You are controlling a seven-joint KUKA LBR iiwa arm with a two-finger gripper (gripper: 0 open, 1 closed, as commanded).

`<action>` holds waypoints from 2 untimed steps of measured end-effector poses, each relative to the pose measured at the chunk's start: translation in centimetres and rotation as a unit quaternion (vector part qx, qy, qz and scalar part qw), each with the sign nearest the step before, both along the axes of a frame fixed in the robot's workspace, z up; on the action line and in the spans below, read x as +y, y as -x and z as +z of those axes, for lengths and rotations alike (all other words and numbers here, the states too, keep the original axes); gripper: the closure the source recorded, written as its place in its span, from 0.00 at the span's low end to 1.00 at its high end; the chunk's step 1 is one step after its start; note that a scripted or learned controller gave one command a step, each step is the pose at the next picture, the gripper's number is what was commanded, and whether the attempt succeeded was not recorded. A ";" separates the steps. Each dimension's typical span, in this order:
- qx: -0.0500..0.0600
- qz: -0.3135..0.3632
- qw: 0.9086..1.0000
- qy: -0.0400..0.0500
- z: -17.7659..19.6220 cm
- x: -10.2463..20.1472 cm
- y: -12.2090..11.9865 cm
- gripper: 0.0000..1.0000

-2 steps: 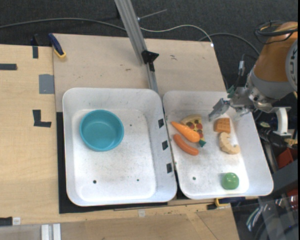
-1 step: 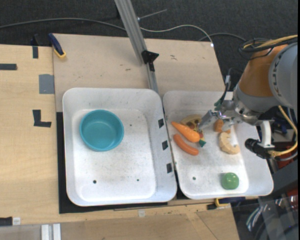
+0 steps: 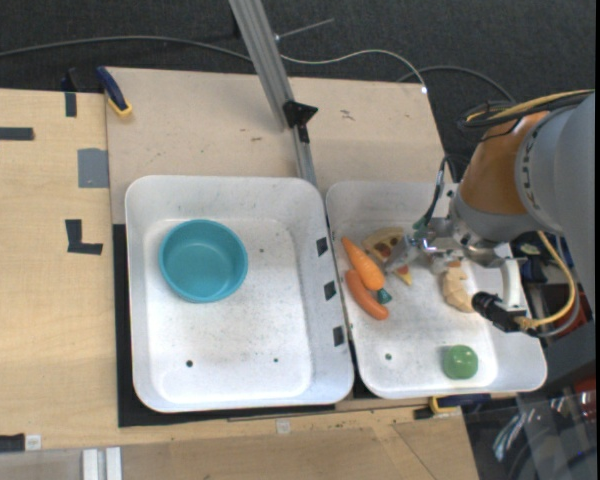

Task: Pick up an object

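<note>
The wooden bench (image 3: 40, 268) is lying flat and pale, carrying two shallow white plastic bins with rounded corners and speckled floors. The left bin (image 3: 230, 368) is holding a smooth, round teal bowl (image 3: 203, 259) near its left wall. The grey arm (image 3: 540, 168), bulky and cylindrical with an orange band, is reaching over the right bin (image 3: 410, 368), its gripper (image 3: 425, 246) hanging low above the bin floor near a small yellowish-brown item (image 3: 388, 243) whose shape is too blurred to name. How wide the jaws are standing cannot be told. Two tapered orange carrots (image 3: 365, 273) are lying side by side along the right bin's left side, a lumpy beige piece (image 3: 458, 288) is resting beside the gripper, and a small rounded green object (image 3: 460, 361) is sitting near the front right corner.
</note>
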State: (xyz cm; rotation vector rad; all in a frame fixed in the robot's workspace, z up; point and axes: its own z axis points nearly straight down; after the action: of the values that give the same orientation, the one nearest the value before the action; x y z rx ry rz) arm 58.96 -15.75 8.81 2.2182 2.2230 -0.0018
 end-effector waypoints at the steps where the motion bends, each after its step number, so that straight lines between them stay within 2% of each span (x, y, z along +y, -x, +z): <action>1: 0.001 0.000 1.000 -0.001 1.0 0.1 0.0 1.00; 2: -0.001 0.000 1.000 -0.001 5.6 0.6 -0.7 1.00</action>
State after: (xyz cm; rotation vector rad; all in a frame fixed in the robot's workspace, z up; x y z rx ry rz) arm 59.69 -15.19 14.39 2.2176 2.2220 0.0029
